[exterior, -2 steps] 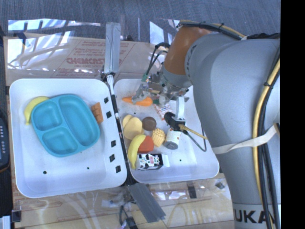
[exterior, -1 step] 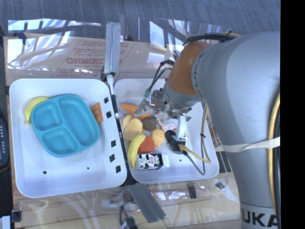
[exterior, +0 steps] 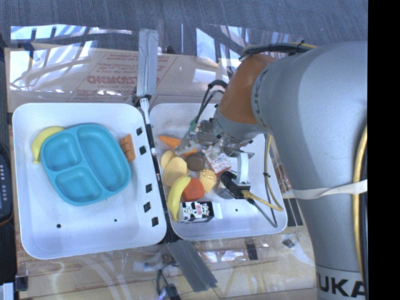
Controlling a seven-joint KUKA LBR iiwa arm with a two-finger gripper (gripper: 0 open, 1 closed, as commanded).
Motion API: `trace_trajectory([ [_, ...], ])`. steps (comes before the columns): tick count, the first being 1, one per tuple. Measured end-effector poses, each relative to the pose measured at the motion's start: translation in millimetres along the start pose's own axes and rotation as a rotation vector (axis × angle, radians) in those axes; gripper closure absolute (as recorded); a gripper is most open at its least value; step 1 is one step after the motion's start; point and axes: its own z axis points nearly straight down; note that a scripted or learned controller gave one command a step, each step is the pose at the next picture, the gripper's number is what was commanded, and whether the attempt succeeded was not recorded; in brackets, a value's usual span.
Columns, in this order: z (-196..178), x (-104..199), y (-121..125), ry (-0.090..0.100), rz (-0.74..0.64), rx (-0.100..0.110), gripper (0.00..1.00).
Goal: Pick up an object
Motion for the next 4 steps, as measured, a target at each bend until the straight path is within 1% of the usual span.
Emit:
trace_trajectory([
  [1, -11, 0, 1, -0.001, -0.002, -0.002, 1.00],
  [2, -97, 48, -58, 0.005, -0.026, 0.006, 1.00],
  [3, -92, 47, -60, 0.003, -0.024, 0.014, 0.00],
  [4, 7, -11, -63, 0.001, -0.083, 0.012, 0.00],
])
